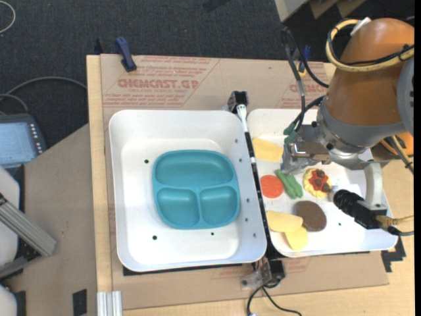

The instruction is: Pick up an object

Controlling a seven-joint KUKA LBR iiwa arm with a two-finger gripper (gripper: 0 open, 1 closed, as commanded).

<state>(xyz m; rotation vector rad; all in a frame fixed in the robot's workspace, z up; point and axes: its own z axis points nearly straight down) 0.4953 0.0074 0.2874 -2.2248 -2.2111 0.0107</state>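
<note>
A: Task status — anything picked up?
B: Nothing is seen held. The gripper (296, 158) is hung low over the right bin (378, 242), above the green piece (290, 184). Whether it is wide or narrow cannot be told, since it is blocked by the wrist.
A: Candidate objects located where?
B: All in the right bin. A yellow wedge (266, 149) is set toward the far left corner. A red disc (272, 186) is seen just beside the green piece, and a pizza slice (318, 182) on its other side. A brown disc (309, 216) and two yellow pieces (287, 222) are laid toward the near edge, touching.
A: Left bin?
B: A teal plate (195, 188) is seen in the left bin (128, 176), well apart from the gripper. It is not judged the likely target.
A: So what is marked done, and what left?
B: The approach is judged done or nearly so — the gripper is placed right over the green piece. Grasp and lift are not yet shown, and every object is seen resting on the bin floor. An early stage is to be logged.
</note>
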